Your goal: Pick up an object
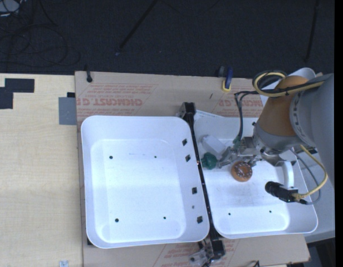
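In the right bin (305, 224), a round orange-brown object (241, 172) lies near the middle, too round to show a long axis. Just beyond it the gripper (236, 153) hovers low; its state I cannot tell. A green object (209, 161) sits left, beside a clear piece (214, 144), with the left bin (93, 149) beyond.

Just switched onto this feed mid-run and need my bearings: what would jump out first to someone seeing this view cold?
The grey arm with its orange band looms in from the right, its gripper low over the right bin. Beside the gripper lie a round orange-brown object and a small green object near the divider. The left bin is a broad white expanse.
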